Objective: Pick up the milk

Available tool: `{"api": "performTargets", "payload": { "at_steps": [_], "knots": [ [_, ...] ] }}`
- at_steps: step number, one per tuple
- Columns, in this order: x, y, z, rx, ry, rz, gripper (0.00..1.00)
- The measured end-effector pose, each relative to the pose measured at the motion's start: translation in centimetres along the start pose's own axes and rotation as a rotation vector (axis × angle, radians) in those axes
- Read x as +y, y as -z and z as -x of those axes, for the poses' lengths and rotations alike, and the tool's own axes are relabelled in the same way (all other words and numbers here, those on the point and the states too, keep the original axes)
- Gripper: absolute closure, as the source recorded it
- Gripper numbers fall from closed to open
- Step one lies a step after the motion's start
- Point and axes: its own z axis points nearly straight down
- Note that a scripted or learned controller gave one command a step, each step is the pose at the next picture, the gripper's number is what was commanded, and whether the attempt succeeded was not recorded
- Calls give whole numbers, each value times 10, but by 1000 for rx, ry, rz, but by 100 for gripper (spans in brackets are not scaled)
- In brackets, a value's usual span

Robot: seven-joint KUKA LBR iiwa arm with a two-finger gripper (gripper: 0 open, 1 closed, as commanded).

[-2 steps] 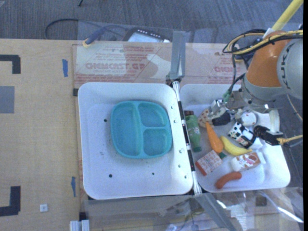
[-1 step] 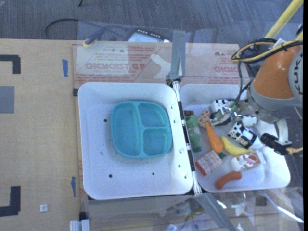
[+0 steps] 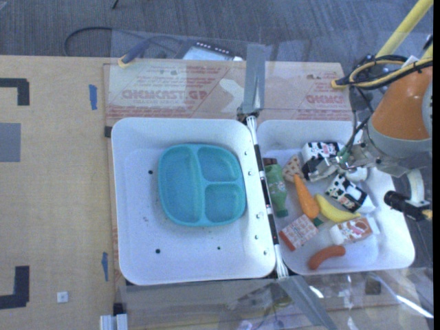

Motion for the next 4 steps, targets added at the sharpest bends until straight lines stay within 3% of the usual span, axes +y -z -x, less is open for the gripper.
{"api": "performTargets", "payload": {
  "at_steps": [1,2,3,4],
  "knots": [
    [-54,-20,29,-17,154,-34,0],
    [-53,-8,31,-19,149,-29,100],
    [-2,16,33,-15,86,-41,100],
    [-17,67,-27,-17,-127,-42,100]
  ]
}}
